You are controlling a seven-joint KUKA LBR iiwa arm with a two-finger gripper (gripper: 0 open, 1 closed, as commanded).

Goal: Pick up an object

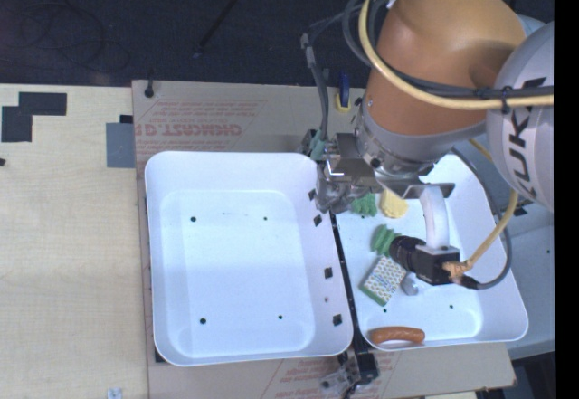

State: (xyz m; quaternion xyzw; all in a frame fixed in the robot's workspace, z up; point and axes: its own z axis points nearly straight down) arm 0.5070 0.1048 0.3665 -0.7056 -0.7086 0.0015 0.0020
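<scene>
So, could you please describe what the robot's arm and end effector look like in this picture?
The arm is light grey with dark KUKA lettering, and a large rounded orange band sits above the wrist. A yellow cable loops around that band beside darker cables. The end effector is a boxy cluster of metallic grey and black parts. A black unit with an orange connector hangs nearby.
</scene>
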